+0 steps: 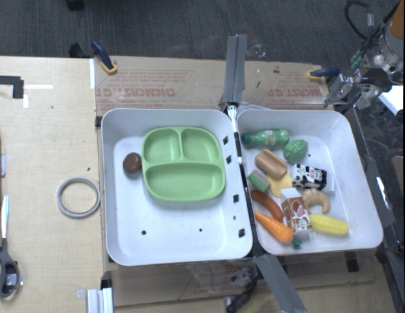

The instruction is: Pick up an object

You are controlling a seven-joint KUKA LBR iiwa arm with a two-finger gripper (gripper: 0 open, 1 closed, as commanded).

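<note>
The right bin point(359, 175) holds a heap of toy food. In it lie a green bottle point(266, 137), a green broccoli piece point(295, 150), a bun point(270, 163), a black-and-white carton point(310, 175), a croissant point(317, 199), a corn cob point(328, 224), a carrot point(275, 227) and a red sausage point(266, 204). The left bin point(117, 227) carries a green divided plate point(184, 162) with a brown ball point(132, 163) beside its left edge. My gripper point(351, 87) hangs above the bench just past the right bin's far right corner, clear of all the objects.
A grey bar point(235, 70) runs back from the seam between the bins. Clamps sit at the far left point(104, 59) and far right point(323, 74) of the cardboard. On the wooden bench to the left lie a tape ring point(79, 196) and scissors point(5, 269).
</note>
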